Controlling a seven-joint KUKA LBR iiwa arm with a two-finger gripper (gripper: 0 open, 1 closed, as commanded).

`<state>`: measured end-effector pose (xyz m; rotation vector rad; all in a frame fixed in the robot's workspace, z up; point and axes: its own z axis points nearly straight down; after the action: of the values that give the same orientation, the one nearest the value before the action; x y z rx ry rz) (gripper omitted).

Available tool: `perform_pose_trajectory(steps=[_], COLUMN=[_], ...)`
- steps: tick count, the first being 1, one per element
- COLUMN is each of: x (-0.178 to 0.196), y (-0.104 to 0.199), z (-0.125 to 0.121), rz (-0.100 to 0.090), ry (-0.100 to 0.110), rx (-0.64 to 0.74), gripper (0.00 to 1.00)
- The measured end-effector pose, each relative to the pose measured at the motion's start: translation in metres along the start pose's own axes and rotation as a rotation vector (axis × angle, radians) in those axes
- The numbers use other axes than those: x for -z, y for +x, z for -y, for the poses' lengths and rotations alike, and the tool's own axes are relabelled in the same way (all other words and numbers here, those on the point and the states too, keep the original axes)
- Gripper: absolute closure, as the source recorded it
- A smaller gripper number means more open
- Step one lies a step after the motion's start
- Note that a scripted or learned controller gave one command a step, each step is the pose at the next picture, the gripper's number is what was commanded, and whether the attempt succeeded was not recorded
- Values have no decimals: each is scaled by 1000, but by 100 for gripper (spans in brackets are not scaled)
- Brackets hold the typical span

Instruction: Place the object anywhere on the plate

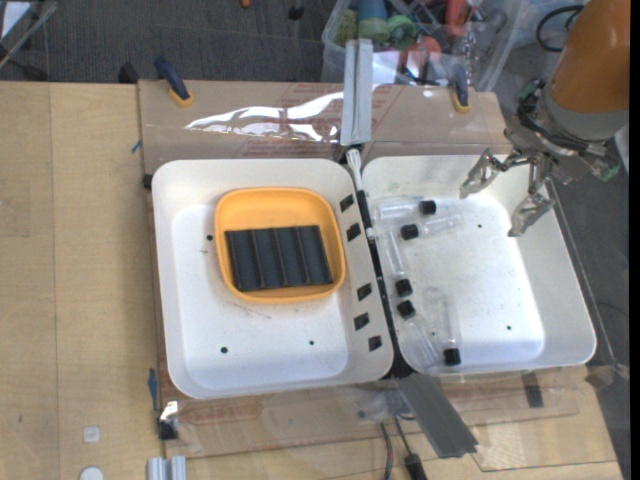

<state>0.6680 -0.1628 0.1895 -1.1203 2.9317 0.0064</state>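
While over right bin (520, 308), open pincer (505, 196), nothing between fingers.

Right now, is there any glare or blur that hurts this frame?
Camera view: bright glare on the clear film behind the left bin; the clear tubes in the right bin are faint against the white; the gripper is sharp, its fingers spread.

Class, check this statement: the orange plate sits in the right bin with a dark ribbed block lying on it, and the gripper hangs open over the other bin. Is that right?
Not quite. The camera view shows the orange plate in the left bin, not the right one. The rest stands: the dark ribbed block lies on the plate, and the gripper hangs over the other bin, jaws open.
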Motion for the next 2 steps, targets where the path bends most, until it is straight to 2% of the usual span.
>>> perform_pose_trajectory(steps=[1, 2], x=[18, -4], y=[-2, 28], z=[-2, 31], rz=[4, 3], ry=[6, 5], rx=[11, -23], gripper=[0, 0])
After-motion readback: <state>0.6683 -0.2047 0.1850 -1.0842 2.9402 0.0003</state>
